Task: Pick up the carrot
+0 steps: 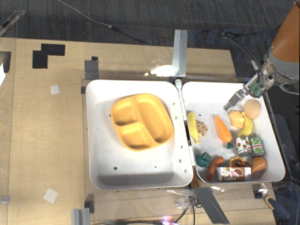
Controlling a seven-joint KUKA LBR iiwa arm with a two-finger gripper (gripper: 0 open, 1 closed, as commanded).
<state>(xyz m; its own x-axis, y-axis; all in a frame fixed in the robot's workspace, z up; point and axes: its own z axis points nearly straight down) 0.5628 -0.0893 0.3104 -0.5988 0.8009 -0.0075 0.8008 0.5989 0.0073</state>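
Along the lower edge of the right bin (276,172) lies a flat packet (233,173) with a brown and white label, a reddish sausage-shaped piece (214,165) touching its left end and a brown rounded piece (258,163) at its right. Just left of the sausage sits a small teal item (203,159). Above the packet stand two small cans (249,145) side by side, one red and white, one green. The carrot (222,128) lies in the middle of this bin, orange, pointing toward the upper left, with its green top at its lower right end, near the cans; nothing is touching it from above. To its left, apart from it, are a speckled cookie (201,128) and a yellow banana (191,126) lying along the bin's left wall. To the carrot's right sit a pale yellow chunk (237,118), a second yellow piece (247,126) under it, and a tan egg (252,109) above. The left bin (101,168) holds a yellow tray (140,121) with three compartments, tilted a little, near the bin's centre. Both bins rest on the wooden counter (42,144), which carries black marks (48,54) at the upper left of the frame. The claw (233,102) hangs over the upper right part of the right bin, above and to the right of the carrot and just left of the egg; whether it is spread or closed cannot be told, and nothing is seen held in it. The arm (286,50) with its orange band enters at the upper right corner.
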